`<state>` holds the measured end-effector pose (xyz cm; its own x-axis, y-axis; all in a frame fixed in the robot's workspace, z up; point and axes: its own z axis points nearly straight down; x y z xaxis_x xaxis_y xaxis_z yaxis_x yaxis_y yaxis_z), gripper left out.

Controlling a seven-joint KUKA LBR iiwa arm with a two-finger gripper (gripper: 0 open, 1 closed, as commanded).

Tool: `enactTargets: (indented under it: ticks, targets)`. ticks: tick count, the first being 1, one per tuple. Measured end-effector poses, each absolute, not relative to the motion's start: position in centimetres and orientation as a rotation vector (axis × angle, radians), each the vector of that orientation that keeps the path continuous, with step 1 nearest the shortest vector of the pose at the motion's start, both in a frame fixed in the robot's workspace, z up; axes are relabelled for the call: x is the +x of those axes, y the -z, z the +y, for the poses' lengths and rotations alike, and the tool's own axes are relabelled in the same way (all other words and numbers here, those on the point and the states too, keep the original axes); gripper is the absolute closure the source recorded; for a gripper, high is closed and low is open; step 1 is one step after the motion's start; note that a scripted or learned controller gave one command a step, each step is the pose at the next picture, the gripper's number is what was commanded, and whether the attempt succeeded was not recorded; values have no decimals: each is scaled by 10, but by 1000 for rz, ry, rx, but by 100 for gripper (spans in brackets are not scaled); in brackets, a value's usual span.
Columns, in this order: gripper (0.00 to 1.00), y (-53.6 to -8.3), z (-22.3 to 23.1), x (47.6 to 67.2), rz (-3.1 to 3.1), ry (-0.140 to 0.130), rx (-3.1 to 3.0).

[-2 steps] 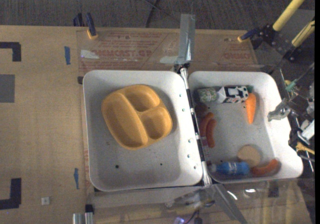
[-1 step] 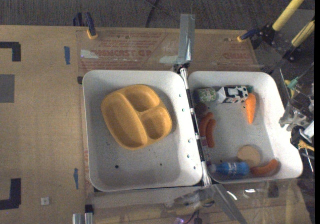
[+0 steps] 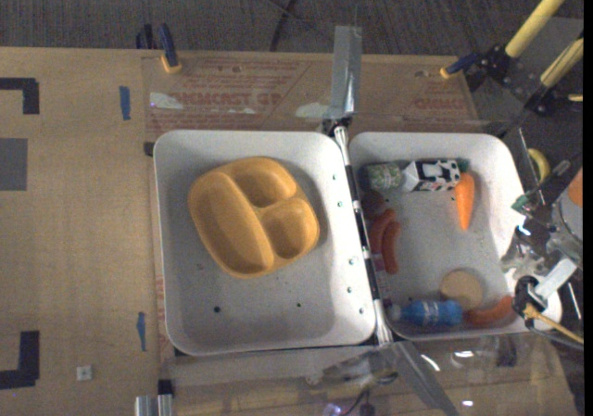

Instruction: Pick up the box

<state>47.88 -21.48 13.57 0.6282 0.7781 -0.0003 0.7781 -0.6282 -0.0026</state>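
On the left we see a white bin [image 3: 176,247] holding a yellow divided plate [image 3: 252,215], which lies flat toward the bin's far-left part and plays no role in the pick. Moving right past the seam between the bins, the second bin [image 3: 496,153] holds the clutter: two reddish sausages [image 3: 385,240] lie side by side near its left wall, and a blue bottle [image 3: 428,313] rests on its side along the near wall. The box [image 3: 434,174], a small carton with a black-and-white cow pattern, lies flat against the far wall, a green packet [image 3: 382,175] just to its left and a carrot [image 3: 465,200] touching or nearly touching its right end. A round tan disc [image 3: 462,287] sits near the bottle. At the right edge the gripper [image 3: 542,271] hangs over the bin's rim, well apart from the box; we cannot tell its state, and nothing appears in its grasp. We judge the approach has yet to begin.
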Motion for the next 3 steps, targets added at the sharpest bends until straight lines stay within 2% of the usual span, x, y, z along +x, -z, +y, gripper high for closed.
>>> enactTargets:
  ticks: [1, 3]
  targets:
    - [100, -88, -211, 483, -1341, 13, -2833]
    - [100, -108, -211, 483, -1336, 15, -2835]
